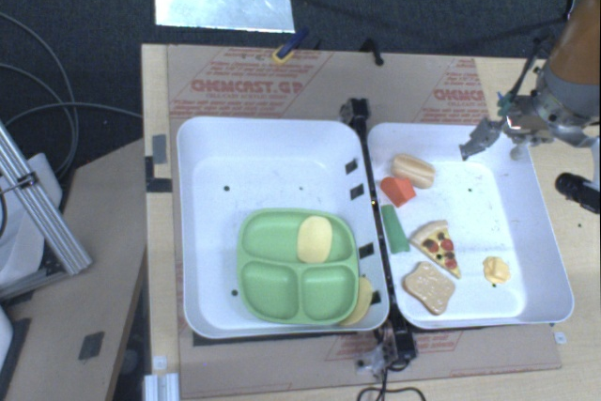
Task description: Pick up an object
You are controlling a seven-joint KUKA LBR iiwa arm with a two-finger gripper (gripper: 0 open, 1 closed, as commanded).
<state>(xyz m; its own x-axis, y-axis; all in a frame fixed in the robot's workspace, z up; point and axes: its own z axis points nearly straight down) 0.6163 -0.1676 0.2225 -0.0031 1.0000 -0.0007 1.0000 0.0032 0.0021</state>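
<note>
My gripper (495,146) hovers over the back edge of the right bin (545,230), its two fingers spread open with nothing between them. In that bin lie a tan bread roll (413,170), a red-orange wedge (397,191), a green stick (394,228), a pizza slice (438,247), a piece of toast (428,286) and a small yellow item (496,270). The bread roll is the closest, to the left of the gripper and slightly nearer the front.
The left bin (216,202) holds a green divided plate (282,291) with a yellow oval piece (315,239) on it. Another yellow piece (363,300) pokes out at the plate's right edge. A black divider (371,202) runs between the bins.
</note>
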